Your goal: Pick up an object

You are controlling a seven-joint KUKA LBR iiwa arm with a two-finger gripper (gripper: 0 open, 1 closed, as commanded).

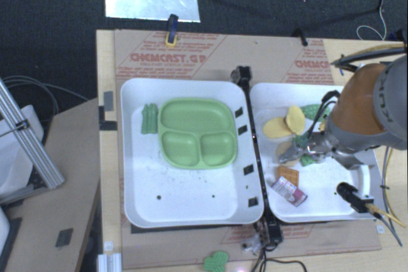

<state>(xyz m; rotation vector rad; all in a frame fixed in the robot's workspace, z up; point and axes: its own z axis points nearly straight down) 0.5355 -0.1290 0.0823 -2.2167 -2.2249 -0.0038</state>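
Candidate objects all lie in the right-hand shallow white plastic bin [326, 202]. Nearest the tool: a small dark-green plastic piece [310, 160], mid-bin, touching or just beside the metal two-finger gripper [294, 153]; contact cannot be resolved. Gripper sits low over the bin's middle, arm coming in from the right edge. How wide it stands cannot be told from this angle, and nothing is seen clamped in it. Just above the gripper: two flat yellow oval pieces, one upright-ish [295, 118], one lying to its left [275, 128], edges overlapping. Behind them, toward the far wall, a green leafy-looking item [312, 111], partly hidden by the arm. Below the gripper: a small orange square wafer-like piece [287, 174], and just beyond it, nearer the front wall, a pink-and-silver foil packet [288, 190], tilted. Left-hand white bin [185, 204] holds a pale green three-compartment plastic plate [196, 134] in its upper half, with a short green ribbed strip [149, 118] just beside the plate's left edge. Both bins rest on a brown cardboard sheet with red print [191, 54]. A green clover-shaped piece [217, 260] lies off the cardboard at the front.
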